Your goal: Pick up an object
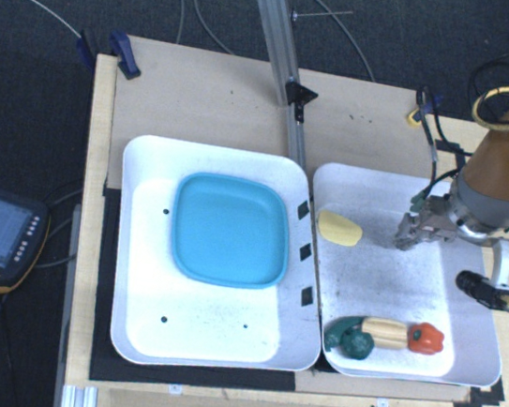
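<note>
Gripper [413, 233] is hanging over the right bin [465, 319], at three o'clock from the yellow piece [340, 229]. Its opening is too blurred to tell.

Plate [231, 230] in left bin [133, 256]; toys [384, 336] in right bin [477, 331].

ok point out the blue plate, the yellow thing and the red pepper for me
blue plate [231, 230], camera view, middle of its flat base, in the left bin
yellow thing [339, 228], camera view, centre of its top, in the right bin
red pepper [425, 338], camera view, middle of its red body
</note>
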`<state>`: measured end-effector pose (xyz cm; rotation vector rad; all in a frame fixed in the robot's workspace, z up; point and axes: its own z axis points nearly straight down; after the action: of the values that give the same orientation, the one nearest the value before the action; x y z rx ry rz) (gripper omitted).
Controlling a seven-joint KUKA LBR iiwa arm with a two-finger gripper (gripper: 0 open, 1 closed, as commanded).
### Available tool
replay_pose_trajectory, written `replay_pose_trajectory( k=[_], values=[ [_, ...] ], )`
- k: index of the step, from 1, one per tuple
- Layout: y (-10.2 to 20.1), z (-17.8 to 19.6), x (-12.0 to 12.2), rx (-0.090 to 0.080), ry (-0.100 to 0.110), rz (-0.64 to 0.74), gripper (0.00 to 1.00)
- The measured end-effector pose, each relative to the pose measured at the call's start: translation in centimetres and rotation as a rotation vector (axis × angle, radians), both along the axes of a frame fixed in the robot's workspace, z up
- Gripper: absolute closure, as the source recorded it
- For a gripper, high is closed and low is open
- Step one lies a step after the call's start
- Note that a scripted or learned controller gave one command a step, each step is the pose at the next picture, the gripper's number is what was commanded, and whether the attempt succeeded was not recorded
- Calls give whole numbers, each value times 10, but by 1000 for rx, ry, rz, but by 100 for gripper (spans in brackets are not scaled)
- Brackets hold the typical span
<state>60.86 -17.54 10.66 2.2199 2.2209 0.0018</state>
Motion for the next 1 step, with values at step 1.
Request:
replay_pose_trajectory(
  k=[1],
  values=[
    [-3, 63, 2, -1, -4, 0, 100]
  ],
)
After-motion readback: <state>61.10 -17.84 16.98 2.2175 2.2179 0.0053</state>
